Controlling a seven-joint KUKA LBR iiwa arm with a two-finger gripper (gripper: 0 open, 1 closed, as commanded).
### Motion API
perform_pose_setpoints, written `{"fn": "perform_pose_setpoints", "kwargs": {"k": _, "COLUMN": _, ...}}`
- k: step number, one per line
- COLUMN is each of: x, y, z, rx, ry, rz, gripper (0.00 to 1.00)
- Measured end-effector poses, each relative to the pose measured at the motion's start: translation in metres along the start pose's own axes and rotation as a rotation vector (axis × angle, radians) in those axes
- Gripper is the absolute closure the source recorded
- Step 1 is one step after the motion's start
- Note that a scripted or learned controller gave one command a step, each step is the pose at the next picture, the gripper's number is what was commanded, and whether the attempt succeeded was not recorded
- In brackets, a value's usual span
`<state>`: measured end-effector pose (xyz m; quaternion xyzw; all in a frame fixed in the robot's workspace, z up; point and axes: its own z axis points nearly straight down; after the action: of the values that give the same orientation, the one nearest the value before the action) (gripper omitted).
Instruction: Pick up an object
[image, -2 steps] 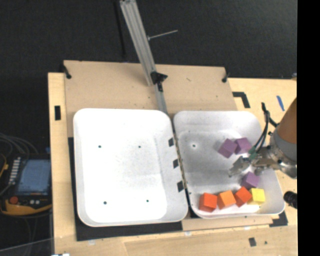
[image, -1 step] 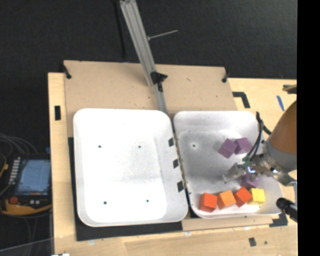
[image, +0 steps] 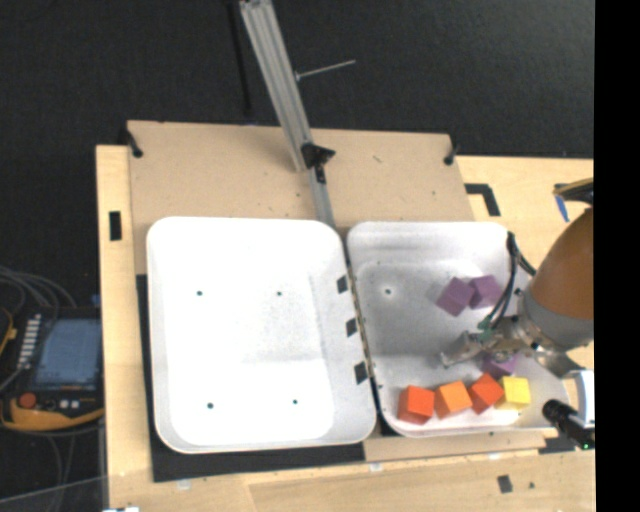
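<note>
My gripper (image: 478, 348) is low inside the right bin (image: 420, 245), near its right side. A small patch of purple (image: 498, 365) shows just below it, partly hidden by the gripper. Two purple blocks (image: 458, 295) (image: 486, 290) lie side by side just above and left of the gripper. Along the bin's front wall sits a row of blocks: a red-orange one (image: 416, 403), an orange one (image: 453, 398), a red one (image: 487, 391) and a yellow one (image: 516, 390). The row lies directly below the gripper.
The left bin (image: 245, 330) stands beside the right one, with clips along the shared wall (image: 352, 325). A metal rail (image: 285, 90) slants down from the top to the bins' back edge. The arm's orange band (image: 568, 275) hangs over the right bin's right rim.
</note>
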<state>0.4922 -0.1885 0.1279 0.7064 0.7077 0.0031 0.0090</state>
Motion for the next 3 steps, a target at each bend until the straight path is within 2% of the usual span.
{"fn": "perform_pose_setpoints", "kwargs": {"k": 1, "x": -0.002, "y": 0.001, "z": -0.01, "rx": -0.006, "ry": -0.004, "rz": 0.011, "gripper": 1.0}}
{"fn": "perform_pose_setpoints", "kwargs": {"k": 2, "x": -0.011, "y": -0.002, "z": -0.057, "rx": 0.011, "ry": 0.005, "rz": 0.009, "gripper": 1.0}}
{"fn": "perform_pose_setpoints", "kwargs": {"k": 3, "x": -0.006, "y": 0.005, "z": -0.104, "rx": 0.01, "ry": 0.005, "rz": -0.002, "gripper": 1.0}}
